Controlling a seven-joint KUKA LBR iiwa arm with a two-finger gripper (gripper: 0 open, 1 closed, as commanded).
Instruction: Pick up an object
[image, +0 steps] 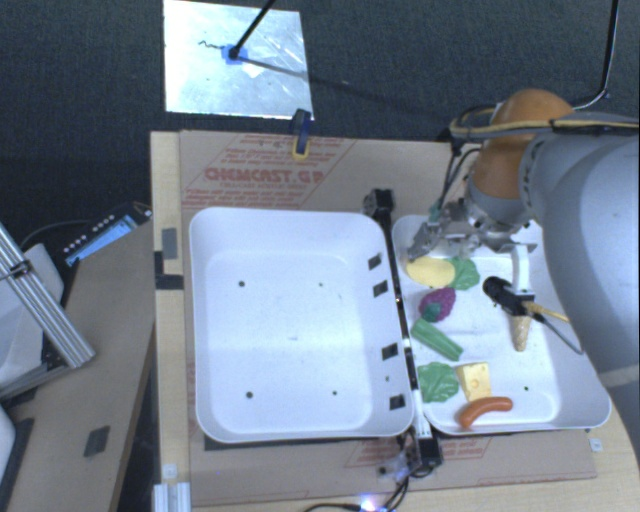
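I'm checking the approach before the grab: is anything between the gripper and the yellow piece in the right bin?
Nothing visible stands between them. The gripper hangs right over the yellow piece at the top of the right bin. A green leaf touches its right side and a purple piece lies just below.

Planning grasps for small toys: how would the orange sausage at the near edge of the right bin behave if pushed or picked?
The sausage looks rounded and smooth, so it may roll or slip when pinched. It seems small, probably light. It lies near the right bin wall, which could block it.
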